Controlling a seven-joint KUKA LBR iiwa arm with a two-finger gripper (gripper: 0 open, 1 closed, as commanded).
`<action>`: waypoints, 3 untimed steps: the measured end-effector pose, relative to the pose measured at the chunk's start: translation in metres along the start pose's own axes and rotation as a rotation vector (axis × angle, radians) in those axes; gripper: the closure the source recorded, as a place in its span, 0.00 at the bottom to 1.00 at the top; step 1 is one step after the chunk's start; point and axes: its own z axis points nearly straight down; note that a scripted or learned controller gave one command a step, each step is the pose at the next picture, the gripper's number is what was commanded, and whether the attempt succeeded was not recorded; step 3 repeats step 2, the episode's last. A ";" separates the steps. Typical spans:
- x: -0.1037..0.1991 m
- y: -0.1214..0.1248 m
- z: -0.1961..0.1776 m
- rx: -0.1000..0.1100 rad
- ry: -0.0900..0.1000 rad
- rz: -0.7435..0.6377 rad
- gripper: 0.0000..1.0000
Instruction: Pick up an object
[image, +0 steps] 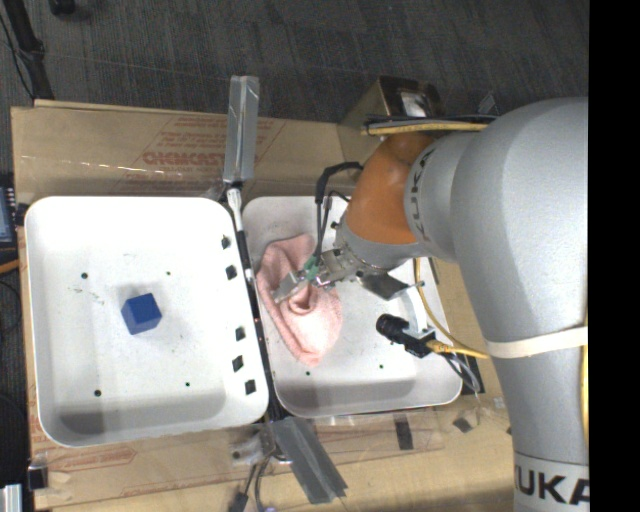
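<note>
So here's the setup: two shallow white bins sit side by side on the tabletop, which looks like it's covered in brown cardboard. The left bin has a small blue cube sitting a bit left of its middle, well apart from everything else. The right bin holds a pink cloth, all crumpled up against the bin's left side, close to the divider between the two bins.

The arm comes in from the right, big grey body with the orange band above the wrist, and it's reaching down into the right bin. The claw is right on top of the pink cloth, at its upper part, and the fabric looks bunched up around the tips. It looks like the claw is pinched onto a fold of the cloth, with fabric caught between the fingers, though the cloth mostly lies on the bin floor, so it's not lifted clear.

There's also a black cable with a plug-like end hanging off the wrist over the right side of that bin, plus a yellow wire running off toward the right. A grey metal bar sticks up from the gap between the bins at the far edge, and another at the near edge.
</note>
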 end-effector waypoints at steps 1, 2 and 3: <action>0.000 0.000 -0.009 0.003 0.001 -0.003 1.00; 0.044 0.087 -0.100 0.000 0.000 0.228 1.00; 0.044 0.087 -0.100 0.000 0.000 0.228 1.00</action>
